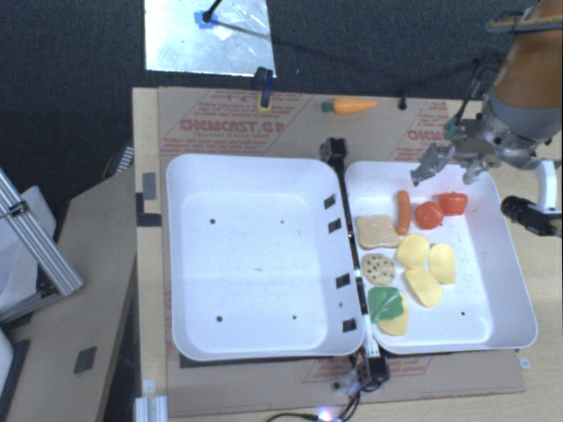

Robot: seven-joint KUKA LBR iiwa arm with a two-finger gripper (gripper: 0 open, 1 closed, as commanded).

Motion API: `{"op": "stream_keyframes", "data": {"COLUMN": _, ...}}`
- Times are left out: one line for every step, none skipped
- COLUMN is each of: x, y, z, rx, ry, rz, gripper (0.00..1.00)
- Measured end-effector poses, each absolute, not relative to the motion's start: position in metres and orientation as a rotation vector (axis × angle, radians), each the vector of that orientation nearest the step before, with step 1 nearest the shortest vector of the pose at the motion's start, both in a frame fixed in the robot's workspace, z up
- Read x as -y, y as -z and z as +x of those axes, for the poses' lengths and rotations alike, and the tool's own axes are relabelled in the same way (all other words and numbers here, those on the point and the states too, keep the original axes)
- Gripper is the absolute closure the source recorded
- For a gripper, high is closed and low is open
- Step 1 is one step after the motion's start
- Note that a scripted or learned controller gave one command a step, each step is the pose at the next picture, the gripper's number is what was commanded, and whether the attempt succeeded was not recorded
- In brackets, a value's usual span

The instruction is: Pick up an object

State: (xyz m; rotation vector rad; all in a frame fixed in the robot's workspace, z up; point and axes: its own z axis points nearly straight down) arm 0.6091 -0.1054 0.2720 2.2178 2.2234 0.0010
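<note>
While the gripper (450, 167) hangs over the far edge of the right bin (510, 280), the toy food lies below and nearer the camera, none of it between the fingers. Closest to the fingertips are a sausage (403, 212), a tomato (428, 214) and a red piece (452, 203), set in a row just beneath the jaws but apart from them.

Further down the same bin sit a toast slice (377, 230), a cookie (379, 268), three yellow pieces (413, 251) (442, 263) (423, 287) (what food they copy I cannot tell), and a green leaf (384, 303) lying on another yellow piece (394, 324). The left bin (255, 253) stands touching the right one along a black hinge-like strip. A carrot (350, 106) rests on the cardboard beyond both bins.

The jaws stand spread, one finger to the left and one to the right, with nothing pinched and nothing touched.
</note>
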Motion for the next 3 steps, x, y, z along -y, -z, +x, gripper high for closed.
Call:
{"op": "stream_keyframes", "data": {"x": 0.105, "y": -0.283, "z": 0.610, "rx": -2.224, "ry": -0.005, "rz": 2.213, "gripper": 1.00}}
{"op": "stream_keyframes", "data": {"x": 0.055, "y": -0.525, "z": 0.625, "rx": -2.220, "ry": -0.023, "rz": 2.199, "gripper": 1.00}}
{"op": "stream_keyframes", "data": {"x": 0.082, "y": -0.501, "z": 0.651, "rx": -2.218, "ry": -0.001, "rz": 2.220, "gripper": 1.00}}
